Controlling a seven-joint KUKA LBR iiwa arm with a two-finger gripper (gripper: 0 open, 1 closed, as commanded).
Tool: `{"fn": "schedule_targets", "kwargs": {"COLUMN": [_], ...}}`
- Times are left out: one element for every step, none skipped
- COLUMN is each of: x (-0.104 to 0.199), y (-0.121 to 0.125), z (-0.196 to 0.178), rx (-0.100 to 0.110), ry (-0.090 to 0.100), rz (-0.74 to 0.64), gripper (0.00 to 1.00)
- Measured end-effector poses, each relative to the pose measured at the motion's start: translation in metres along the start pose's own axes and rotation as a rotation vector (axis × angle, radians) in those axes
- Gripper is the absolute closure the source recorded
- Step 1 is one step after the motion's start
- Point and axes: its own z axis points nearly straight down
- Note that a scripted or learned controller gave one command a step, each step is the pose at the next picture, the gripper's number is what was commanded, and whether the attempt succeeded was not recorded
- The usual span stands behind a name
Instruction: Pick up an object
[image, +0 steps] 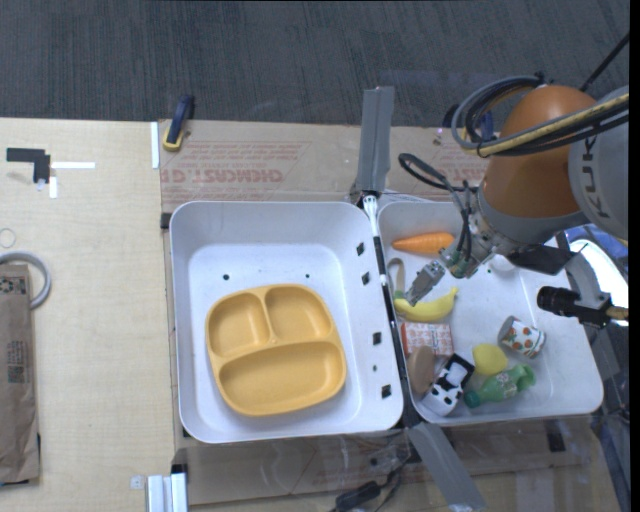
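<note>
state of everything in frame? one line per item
gripper: low in the right bin, just above the banana; nothing seen between its fingers
banana: lying flat, right bin
carrot: lying flat, near the bin's back wall
yellow plate: flat in the left bin, right way up
small cup: tipped on its side
green bottle: lying down, front of right bin

A yellow 3-compartment plate (275, 347) lies in the left bin (190, 250).

The gripper (428, 283) hovers just above a banana (428, 307) near the right bin's (560, 395) left edge; a yellow plate (275, 347) fills the left bin (200, 245).
</note>
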Motion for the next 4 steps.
{"fn": "schedule_targets", "kwargs": {"x": [0.022,-0.01,-0.026,-0.061], "y": [-0.025,-0.072,-0.006,-0.032], "z": [0.0,0.0,0.0,0.086], "rx": [0.0,-0.001,-0.003,-0.003], "ry": [0.002,0.002,-0.001,-0.002], "rz": [-0.244,-0.484,-0.923,-1.032], "gripper": [0.0,0.0,0.0,0.0]}}
